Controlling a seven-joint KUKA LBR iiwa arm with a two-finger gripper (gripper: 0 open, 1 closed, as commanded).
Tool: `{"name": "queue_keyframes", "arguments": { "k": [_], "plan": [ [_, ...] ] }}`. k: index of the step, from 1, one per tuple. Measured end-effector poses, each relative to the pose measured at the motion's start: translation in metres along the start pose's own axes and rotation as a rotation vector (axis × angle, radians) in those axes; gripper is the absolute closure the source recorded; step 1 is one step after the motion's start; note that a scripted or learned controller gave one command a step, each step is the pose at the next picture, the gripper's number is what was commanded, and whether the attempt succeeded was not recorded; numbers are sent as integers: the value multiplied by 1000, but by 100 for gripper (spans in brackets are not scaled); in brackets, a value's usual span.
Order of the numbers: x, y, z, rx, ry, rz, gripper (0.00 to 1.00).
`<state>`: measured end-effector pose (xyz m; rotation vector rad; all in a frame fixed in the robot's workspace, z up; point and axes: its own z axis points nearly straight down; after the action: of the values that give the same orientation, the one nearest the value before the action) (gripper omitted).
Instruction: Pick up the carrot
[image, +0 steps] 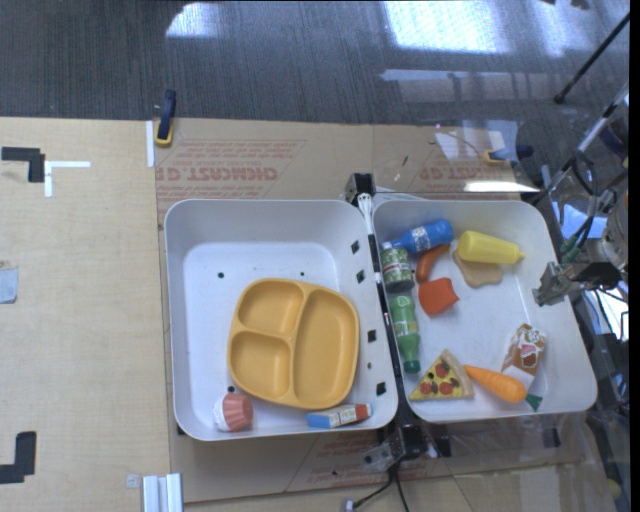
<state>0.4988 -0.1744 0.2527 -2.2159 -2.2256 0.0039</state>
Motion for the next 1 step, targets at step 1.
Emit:
{"name": "queue_keyframes", "arguments": {
  "k": [1],
  "plan": [
    [2,-19,2,-2,0,-202,0]
  ]
}}
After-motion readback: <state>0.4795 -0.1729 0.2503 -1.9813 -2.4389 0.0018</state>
